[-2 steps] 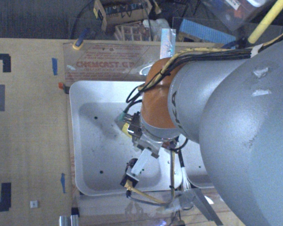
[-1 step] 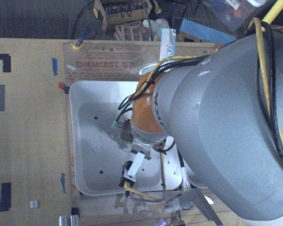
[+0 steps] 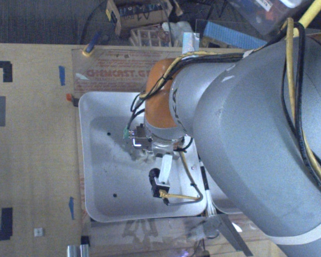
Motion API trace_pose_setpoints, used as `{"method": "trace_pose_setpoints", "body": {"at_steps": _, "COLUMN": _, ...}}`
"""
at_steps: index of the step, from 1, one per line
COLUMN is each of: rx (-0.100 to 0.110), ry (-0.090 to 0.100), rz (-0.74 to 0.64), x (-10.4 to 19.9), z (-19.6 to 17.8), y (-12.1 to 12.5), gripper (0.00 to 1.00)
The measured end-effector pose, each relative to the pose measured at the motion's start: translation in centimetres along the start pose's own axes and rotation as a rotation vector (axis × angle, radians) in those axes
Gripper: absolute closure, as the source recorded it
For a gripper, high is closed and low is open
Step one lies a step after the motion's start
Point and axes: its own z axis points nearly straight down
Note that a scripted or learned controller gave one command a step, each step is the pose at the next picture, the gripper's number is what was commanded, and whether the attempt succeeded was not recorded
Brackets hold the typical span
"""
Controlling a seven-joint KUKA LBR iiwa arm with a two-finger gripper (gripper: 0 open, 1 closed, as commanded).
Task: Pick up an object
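The wooden surface carried a white bin at its centre, with blue tape marks out at ten o'clock. Over the bin's middle hung the pincer, under the orange band of the grey arm reaching in from three o'clock. Its spread could not be told, and no object to pick could be made out.

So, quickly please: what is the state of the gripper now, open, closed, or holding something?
Gripper: cannot be told. It is down in the left bin, under the orange wrist band.
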Motion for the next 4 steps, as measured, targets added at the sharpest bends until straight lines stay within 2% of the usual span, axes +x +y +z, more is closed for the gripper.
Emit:
{"method": "trace_pose_setpoints", "body": {"at_steps": 1, "rx": -0.004, "ry": 0.016, "rz": -0.008, "x": 1.0, "z": 0.0, "y": 0.0, "gripper": 0.00}}
{"method": "trace_pose_setpoints", "body": {"at_steps": 2, "rx": 0.004, "ry": 0.003, "rz": -0.001, "x": 0.3, "z": -0.7, "y": -0.2, "gripper": 1.00}}
{"method": "trace_pose_setpoints", "body": {"at_steps": 3, "rx": -0.066, "ry": 0.015, "rz": 0.384, "x": 6.2, "z": -14.2, "y": 5.1, "gripper": 1.00}}
{"method": "trace_pose_setpoints", "body": {"at_steps": 4, "rx": -0.059, "ry": 0.020, "rz": 0.643, "x": 6.3, "z": -8.4, "y": 1.4, "gripper": 1.00}}
